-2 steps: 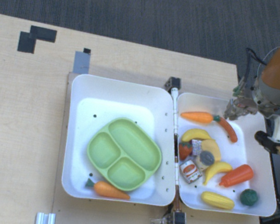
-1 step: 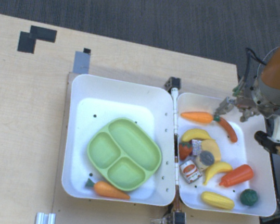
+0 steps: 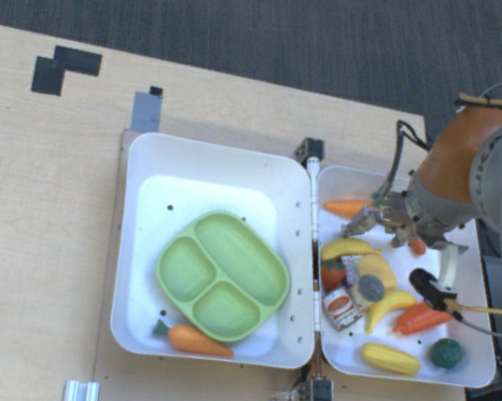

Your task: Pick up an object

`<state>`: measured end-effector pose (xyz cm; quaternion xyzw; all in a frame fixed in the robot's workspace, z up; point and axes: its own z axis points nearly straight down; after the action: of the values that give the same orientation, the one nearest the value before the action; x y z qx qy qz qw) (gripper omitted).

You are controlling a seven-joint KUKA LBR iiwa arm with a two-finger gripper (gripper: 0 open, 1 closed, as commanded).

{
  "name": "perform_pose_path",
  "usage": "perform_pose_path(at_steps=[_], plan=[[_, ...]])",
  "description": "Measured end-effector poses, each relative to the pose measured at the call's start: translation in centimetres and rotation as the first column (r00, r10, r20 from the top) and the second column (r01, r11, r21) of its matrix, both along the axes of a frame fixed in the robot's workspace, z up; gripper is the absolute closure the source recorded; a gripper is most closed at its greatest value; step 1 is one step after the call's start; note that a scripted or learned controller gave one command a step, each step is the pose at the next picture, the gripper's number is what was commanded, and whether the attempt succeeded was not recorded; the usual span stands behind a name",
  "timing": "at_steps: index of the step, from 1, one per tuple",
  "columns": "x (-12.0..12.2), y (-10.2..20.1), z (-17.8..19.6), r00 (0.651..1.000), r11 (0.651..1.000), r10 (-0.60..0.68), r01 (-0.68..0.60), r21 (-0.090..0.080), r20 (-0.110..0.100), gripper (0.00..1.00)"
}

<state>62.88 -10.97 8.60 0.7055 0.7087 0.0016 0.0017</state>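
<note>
From the overhead camera, the gripper [image 3: 386, 222] hangs over the right bin [image 3: 473, 376], jaws spread apart with nothing between them. Toy food sits below: a banana [image 3: 347, 249], a corn cob [image 3: 389, 358], a broccoli [image 3: 446, 351]. The left bin [image 3: 130, 223] holds a green divided plate [image 3: 223, 275] (carrot [image 3: 198, 341] beside it).

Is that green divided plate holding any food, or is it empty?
Empty. All three compartments of the green plate show bare green. The nearest carrot lies outside it, on the floor of the left bin, by the plate's near edge.
</note>
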Motion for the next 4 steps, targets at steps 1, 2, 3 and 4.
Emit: perform_pose_path(at_steps=[1,2,3,4], plan=[[0.2,0.0,1.3,1.000,1.000,0.002,-0.002,-0.001,0.007,1.00],[-4.9,-7.2,4.2,1.000,1.000,-0.003,0.003,-0.001,-0.003,1.00],[3.6,-9.6,6.3,1.000,1.000,0.002,-0.002,-0.002,0.001,1.00],[3.6,-9.6,6.2,1.000,1.000,0.002,-0.002,-0.001,0.000,0.00]])
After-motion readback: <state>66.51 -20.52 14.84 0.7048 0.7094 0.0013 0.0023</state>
